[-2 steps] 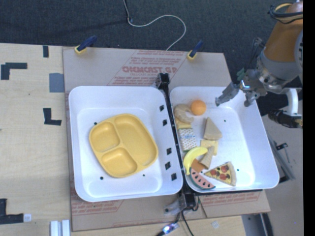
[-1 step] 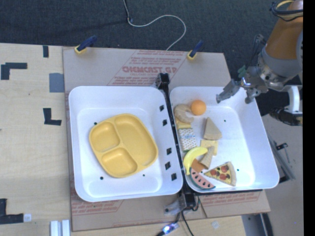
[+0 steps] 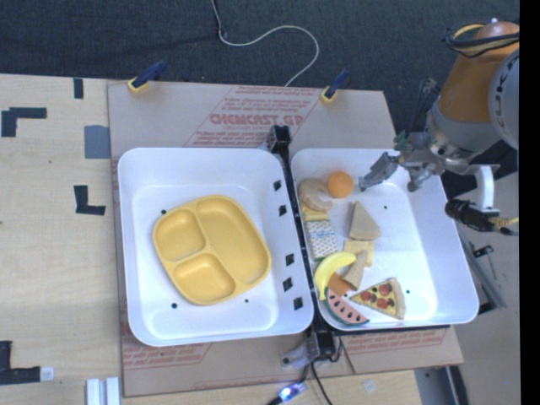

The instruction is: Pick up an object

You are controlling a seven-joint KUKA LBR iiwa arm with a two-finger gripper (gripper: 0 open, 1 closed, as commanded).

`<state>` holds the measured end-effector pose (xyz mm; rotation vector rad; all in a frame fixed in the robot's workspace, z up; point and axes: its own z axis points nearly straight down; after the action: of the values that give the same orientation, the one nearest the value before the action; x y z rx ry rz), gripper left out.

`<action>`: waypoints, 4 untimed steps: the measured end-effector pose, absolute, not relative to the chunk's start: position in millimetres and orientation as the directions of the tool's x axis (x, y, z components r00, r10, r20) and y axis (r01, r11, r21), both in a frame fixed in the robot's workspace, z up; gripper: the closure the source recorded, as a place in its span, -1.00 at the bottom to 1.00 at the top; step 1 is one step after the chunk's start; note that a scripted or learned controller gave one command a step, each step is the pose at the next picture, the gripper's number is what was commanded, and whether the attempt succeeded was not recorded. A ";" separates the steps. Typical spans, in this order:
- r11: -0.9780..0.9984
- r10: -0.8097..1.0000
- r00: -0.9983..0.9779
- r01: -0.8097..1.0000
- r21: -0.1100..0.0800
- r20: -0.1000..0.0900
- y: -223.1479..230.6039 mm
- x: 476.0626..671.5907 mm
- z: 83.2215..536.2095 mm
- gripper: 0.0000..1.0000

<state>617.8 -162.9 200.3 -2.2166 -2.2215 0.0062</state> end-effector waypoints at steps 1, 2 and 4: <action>0.002 1.000 -0.002 1.000 -0.007 0.000 -159.1 610.8 137.5 -1.00; 0.003 1.000 -0.003 1.000 -0.005 0.000 -157.6 609.7 83.4 -1.00; 0.001 1.000 -0.001 1.000 0.002 0.000 -158.1 610.3 138.8 1.00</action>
<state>610.3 -158.1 138.8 -2.2213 -2.2241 -0.0017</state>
